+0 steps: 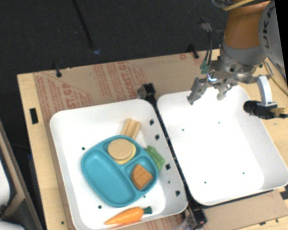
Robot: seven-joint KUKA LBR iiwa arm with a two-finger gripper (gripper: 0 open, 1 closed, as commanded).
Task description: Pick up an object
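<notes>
Light falls from above and fairly evenly, so the two white bins [221, 143] read very bright, nearly washed out on their floors, while the ground beyond the bench [75, 90] sinks to near black with little detail. Shadows are soft and short: a faint grey one hugs the blue tray [108, 179] on its lower side, and the bin walls shade only a thin line along their inner edges. The frame is low in resolution and slightly soft throughout, the arm [245, 20] above the right bin looking smeared, with a mild sheen on its orange band.
</notes>
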